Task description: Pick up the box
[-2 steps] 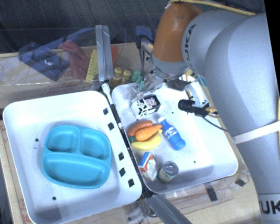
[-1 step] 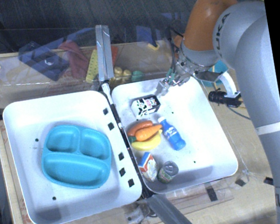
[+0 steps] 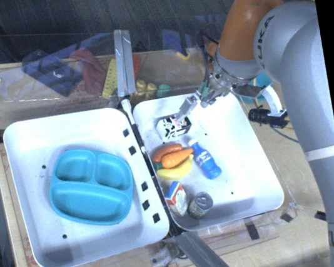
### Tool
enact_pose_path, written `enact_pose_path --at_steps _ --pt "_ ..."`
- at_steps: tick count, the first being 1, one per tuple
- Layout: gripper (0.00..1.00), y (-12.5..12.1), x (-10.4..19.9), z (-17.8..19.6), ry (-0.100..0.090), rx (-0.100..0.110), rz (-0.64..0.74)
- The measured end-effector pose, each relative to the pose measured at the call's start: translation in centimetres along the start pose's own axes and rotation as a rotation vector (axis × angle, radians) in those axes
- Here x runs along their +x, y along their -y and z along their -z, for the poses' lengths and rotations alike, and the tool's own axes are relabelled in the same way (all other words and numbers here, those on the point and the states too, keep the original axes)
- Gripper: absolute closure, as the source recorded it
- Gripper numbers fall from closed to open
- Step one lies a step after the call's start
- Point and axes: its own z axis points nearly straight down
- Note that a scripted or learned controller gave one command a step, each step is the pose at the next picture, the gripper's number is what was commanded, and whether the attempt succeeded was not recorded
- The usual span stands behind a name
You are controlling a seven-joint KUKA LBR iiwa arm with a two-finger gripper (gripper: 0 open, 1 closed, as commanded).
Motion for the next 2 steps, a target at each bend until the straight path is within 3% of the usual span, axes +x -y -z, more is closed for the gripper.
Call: enact_pose_path --at_steps 1,2 --pt "0.0 -1.6 2.5 -5.3 0.014 -0.015 0.34" --pt "1.0 -1.6 2.9 -4.2 -0.003 -0.003 0.349"
